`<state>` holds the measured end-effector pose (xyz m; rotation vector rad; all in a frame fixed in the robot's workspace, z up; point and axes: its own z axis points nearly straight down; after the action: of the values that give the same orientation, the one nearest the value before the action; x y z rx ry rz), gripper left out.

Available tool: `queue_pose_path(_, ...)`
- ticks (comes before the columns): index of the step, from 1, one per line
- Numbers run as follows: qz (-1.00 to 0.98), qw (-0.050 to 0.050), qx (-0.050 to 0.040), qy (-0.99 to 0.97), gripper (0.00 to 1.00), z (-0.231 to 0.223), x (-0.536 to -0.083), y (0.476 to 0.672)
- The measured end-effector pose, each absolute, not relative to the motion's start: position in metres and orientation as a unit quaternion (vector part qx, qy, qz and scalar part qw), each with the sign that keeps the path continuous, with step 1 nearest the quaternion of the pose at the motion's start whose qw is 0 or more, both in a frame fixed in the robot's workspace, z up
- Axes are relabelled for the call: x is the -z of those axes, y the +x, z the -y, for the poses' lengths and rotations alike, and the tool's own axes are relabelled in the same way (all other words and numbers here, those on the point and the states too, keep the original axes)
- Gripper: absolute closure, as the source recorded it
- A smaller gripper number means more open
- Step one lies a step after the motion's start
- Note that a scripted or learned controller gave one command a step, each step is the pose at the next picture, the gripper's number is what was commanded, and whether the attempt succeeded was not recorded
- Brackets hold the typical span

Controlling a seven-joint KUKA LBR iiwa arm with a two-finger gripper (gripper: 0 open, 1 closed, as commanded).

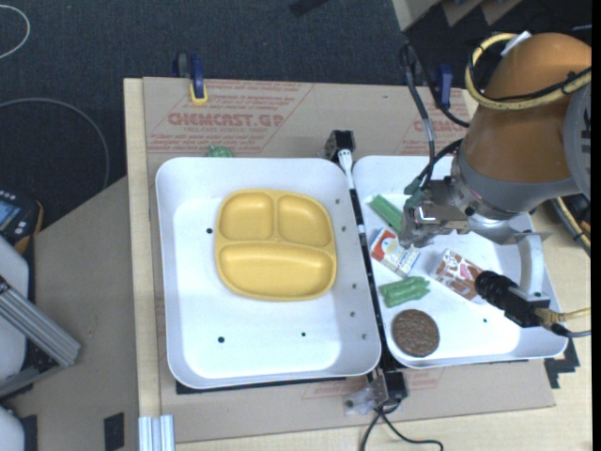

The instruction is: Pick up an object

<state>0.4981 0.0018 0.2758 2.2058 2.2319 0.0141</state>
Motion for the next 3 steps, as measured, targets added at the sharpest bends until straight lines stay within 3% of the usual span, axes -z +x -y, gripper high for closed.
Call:
queue_pose_path(1,-0.705,0.004,-0.0027,0.709,1.00,0.056,-0.347,0.480)
queue_pose_path(2,-0.710,-0.004,0.0023,0.705,1.00,-0.017,-0.268,0.478)
queue_pose_path(3,-0.711,0.002,-0.0046,0.704,1.00,-0.089,-0.344,0.480)
